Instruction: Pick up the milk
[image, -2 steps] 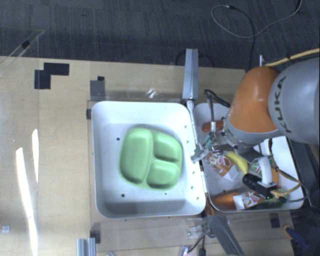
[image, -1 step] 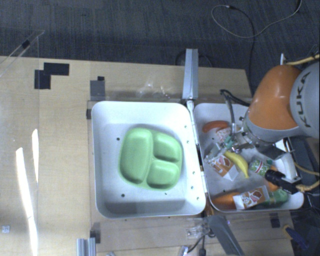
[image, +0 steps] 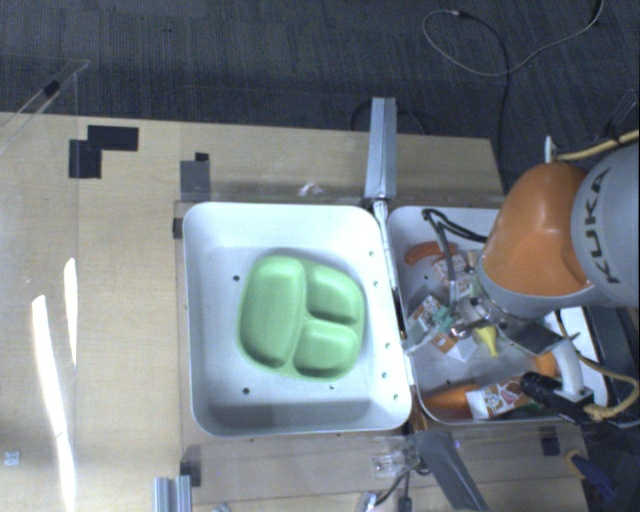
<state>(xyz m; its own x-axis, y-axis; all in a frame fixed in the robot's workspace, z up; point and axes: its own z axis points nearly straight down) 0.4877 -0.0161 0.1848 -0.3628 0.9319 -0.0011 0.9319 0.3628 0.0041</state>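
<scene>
Arm reached in from the right, bent low

I saw the grey arm (image: 560, 250), orange band uppermost, pitched steeply downward, its bulk covering the wrist; the hand (image: 462, 318) sat beneath it, too cluttered for me to read.

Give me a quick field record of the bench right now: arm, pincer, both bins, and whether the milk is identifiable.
arm: grey with orange band, reaching in from the right, over the right bin
pincer: low among the items in the right bin; grasp cannot be judged
left bin: holds a green three-compartment tray
right bin: cluttered with small packaged items, including an orange-and-white package at the near edge and a yellow piece by the pincer
milk: cannot be picked out for certain in the clutter
</scene>
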